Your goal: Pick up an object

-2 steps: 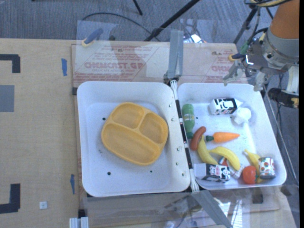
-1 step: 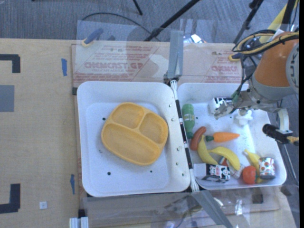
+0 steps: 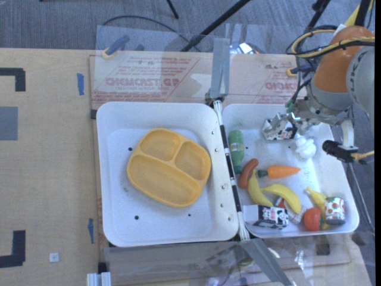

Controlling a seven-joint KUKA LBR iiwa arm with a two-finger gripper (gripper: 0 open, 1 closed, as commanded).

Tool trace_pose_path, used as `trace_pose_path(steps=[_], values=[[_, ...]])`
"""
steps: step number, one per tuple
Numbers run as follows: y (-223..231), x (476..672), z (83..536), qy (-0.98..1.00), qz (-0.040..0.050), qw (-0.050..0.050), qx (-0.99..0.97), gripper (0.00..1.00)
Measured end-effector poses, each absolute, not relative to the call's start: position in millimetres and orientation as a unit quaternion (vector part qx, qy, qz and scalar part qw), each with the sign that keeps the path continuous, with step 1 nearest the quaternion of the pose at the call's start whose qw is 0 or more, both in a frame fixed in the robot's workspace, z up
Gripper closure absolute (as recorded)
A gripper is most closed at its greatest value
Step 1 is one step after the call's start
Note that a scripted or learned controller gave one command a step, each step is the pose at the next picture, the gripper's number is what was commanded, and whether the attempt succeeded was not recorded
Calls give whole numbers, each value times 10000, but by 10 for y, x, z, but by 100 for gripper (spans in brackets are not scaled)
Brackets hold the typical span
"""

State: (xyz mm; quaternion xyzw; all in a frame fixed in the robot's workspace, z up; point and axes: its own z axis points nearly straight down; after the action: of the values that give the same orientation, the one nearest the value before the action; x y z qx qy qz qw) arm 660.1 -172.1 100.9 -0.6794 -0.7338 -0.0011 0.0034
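Observation:
My gripper (image 3: 280,128) hangs over the back part of the right bin (image 3: 351,183), low and near its floor. A white crumpled object (image 3: 306,148) lies just to its right. Toward the front of the gripper lie an orange carrot (image 3: 283,171), a red sausage (image 3: 247,173) and two yellow bananas (image 3: 256,189) (image 3: 285,195). A green bottle-shaped toy (image 3: 236,147) rests against the bin's left wall. I see nothing clearly held in the gripper.
At the right bin's front edge are a cow-patterned box (image 3: 273,215), a red tomato (image 3: 311,219), a third banana (image 3: 315,198) and a spotted can (image 3: 335,208). The left bin (image 3: 113,130) holds a yellow divided plate (image 3: 168,167). A divider wall (image 3: 225,159) separates the bins.

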Motion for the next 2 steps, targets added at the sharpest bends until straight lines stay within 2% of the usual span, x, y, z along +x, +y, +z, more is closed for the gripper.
trace_pose_path(steps=[1,2], values=[[-1721,6597,1109,-7339,5,44,-6792,100],[-985,6660,2294,-7362,-10,-14,-6767,100]])
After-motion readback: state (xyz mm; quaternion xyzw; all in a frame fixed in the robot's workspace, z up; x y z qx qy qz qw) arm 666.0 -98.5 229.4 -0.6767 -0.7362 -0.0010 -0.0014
